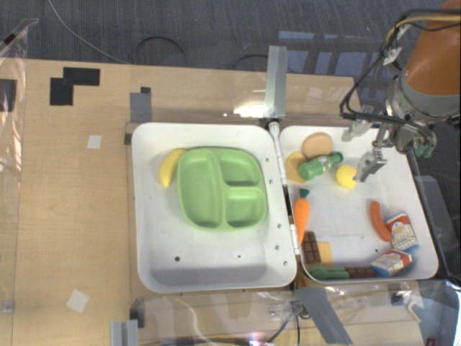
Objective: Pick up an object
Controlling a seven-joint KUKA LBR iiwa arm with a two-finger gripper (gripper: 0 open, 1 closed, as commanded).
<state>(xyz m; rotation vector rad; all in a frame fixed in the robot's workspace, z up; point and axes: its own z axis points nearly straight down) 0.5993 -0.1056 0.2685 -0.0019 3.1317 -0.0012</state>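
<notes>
Carrot [302,213] and sausage [378,220] lie nearest in the right bin [425,215], the lemon [346,176] farther back just beside the hand [370,166], whose finger spread cannot be told; nothing is lifted, so pickup remains undone.

My arm [431,63] shows as a broad, rounded orange band sitting above a grey collar at the wrist. Black cables [374,71] loop out from its left side in thin arcs, and one carries a small pale yellowish tag near the top. Below the collar I see dull grey metal brackets and blocky fittings with darker parts among them. The grey metal gripper [367,166] ends in short, slim jaws of the same plain finish.
</notes>
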